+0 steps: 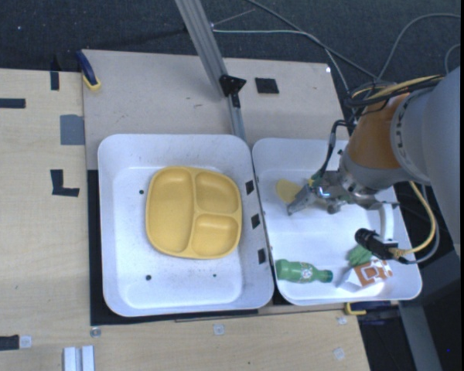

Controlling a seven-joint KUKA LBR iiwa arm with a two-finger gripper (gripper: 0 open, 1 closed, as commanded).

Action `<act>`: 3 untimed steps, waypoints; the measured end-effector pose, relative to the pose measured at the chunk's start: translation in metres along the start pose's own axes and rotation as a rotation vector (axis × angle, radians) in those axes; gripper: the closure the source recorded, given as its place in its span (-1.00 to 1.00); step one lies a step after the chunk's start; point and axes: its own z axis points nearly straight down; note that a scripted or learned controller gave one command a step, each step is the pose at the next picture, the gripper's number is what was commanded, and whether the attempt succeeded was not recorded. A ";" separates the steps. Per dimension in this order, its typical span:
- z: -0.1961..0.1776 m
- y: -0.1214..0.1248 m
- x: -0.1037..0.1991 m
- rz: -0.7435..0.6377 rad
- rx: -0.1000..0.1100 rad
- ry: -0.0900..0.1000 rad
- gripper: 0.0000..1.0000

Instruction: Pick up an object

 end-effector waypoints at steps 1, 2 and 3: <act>-0.013 0.002 0.000 -0.001 -0.005 -0.001 1.00; -0.074 0.007 0.004 0.000 -0.002 0.001 1.00; -0.137 0.004 0.005 0.000 -0.003 0.001 1.00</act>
